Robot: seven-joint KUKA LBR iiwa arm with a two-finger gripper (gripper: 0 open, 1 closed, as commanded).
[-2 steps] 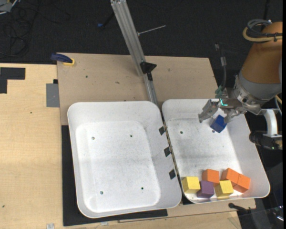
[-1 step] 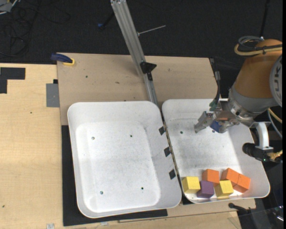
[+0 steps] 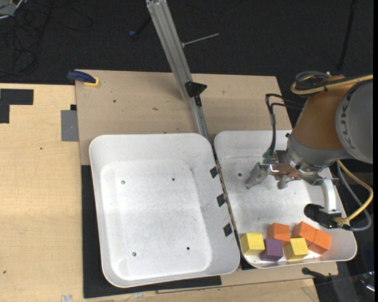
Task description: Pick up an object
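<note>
Several small blocks lie along the front edge of the right bin [image 3: 239, 150]: a yellow block [image 3: 253, 241], a purple block [image 3: 274, 250], an orange block [image 3: 279, 232], a second yellow block [image 3: 296, 248] and a larger orange block [image 3: 315, 237]. My gripper [image 3: 269, 176] hangs over the middle of the right bin, well behind the blocks. It is open, its fingers spread apart with nothing between them. The arm's orange band [image 3: 318, 121] rises behind it.
The left bin [image 3: 113, 150] lies beside the right one, joined by black clips [image 3: 218, 184]. A slanted metal rail [image 3: 176, 55] rises behind the bins. A black cable [image 3: 356, 216] loops by the right bin's right rim.
</note>
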